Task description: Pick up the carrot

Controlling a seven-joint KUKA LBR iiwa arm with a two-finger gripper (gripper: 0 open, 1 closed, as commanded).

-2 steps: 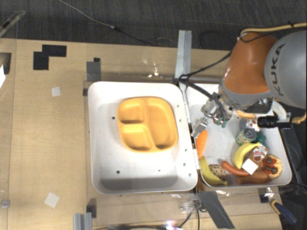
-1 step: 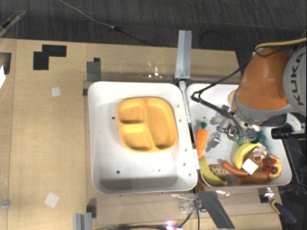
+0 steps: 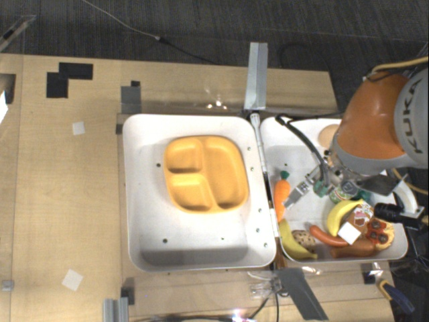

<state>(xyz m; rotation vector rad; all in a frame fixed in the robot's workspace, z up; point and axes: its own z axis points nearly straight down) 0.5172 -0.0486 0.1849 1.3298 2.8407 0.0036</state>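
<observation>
The carrot (image 3: 281, 196) is orange with a small green top. It lies along the left wall of the right bin (image 3: 295, 154), its green end pointing to the back. My gripper (image 3: 310, 185) hangs just right of the carrot, under the orange wrist band, and nothing shows between its fingers. The arm's wrist hides much of the bin's right half.
A yellow divided plate (image 3: 203, 173) sits in the left bin (image 3: 147, 240). In the right bin's front lie two bananas (image 3: 340, 213) (image 3: 293, 241), a red sausage-like piece (image 3: 328, 237), and a brown toy with a white tag (image 3: 365, 237). A metal post (image 3: 256, 76) stands behind the bins.
</observation>
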